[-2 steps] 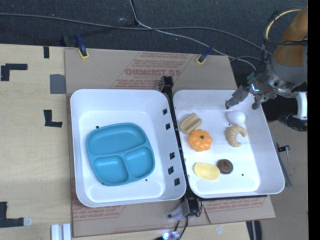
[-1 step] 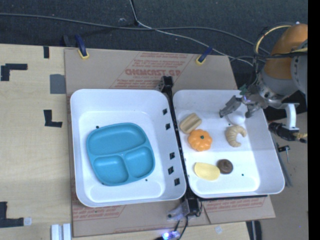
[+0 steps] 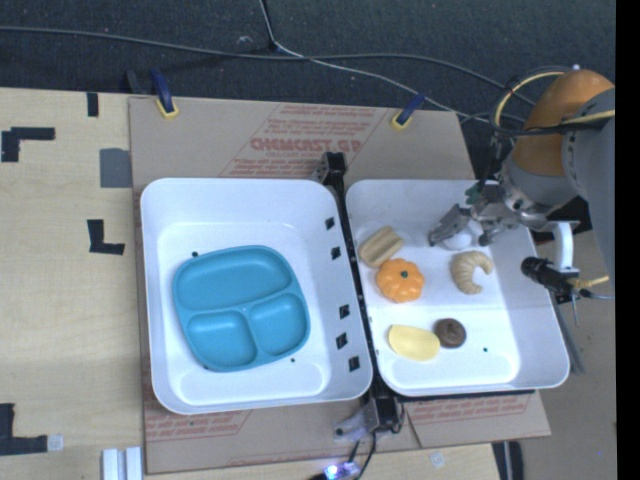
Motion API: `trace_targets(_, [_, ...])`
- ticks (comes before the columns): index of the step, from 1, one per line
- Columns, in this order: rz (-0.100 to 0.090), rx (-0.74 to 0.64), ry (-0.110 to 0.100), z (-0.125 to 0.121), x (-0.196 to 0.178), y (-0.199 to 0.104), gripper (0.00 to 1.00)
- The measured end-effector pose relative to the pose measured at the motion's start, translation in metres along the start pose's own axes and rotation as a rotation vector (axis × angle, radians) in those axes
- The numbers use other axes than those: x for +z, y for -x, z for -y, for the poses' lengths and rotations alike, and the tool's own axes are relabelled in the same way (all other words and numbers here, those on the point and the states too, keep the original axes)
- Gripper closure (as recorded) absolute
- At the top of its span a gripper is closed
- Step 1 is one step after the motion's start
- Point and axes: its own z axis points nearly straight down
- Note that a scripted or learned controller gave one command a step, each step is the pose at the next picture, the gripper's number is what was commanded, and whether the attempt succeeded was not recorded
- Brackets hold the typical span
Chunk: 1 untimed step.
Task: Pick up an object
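Two shallow white bins (image 3: 160,268), smooth plastic, slight sheen. Sectioned blue tray (image 3: 240,304), matt plastic. Brown cardboard sheet (image 3: 250,143) beneath, matt, red print. Pale wood-grain bench (image 3: 60,288), smooth. Orange toy pumpkin (image 3: 400,280), glossy plastic. Grey jaws (image 3: 468,224), dull metal look

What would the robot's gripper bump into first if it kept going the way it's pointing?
Probably the tan bread roll. The gripper points leftward across the right bin, and the roll lies nearest along that line, though its height above the bin floor is unclear.
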Motion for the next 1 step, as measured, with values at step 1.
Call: trace_targets(1, [0.001, -0.002, 0.004, -0.0014, -0.0137, -0.0004, 1.0])
